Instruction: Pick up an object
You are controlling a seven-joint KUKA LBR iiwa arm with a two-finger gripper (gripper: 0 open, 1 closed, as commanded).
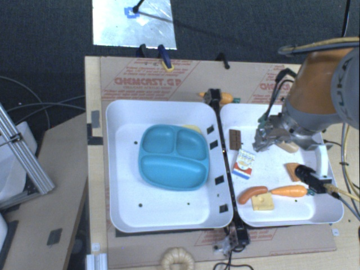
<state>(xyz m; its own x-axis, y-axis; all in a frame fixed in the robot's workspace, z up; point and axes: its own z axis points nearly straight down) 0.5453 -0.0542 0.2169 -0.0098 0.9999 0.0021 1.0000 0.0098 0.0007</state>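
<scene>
While the gripper (263, 142) hangs low over the right bin (326, 210), whether its claw is wide or narrow I cannot tell. Nothing looks lifted: carton (243, 164), sausage (252, 193) and carrot (289, 191) lie nearer, so picking remains.

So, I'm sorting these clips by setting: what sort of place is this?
Probably a robotics lab bench, not a kitchen: a robot arm reaches over two white bins holding toy food such as a carrot, on a cardboard-covered bench with loose cables.
</scene>
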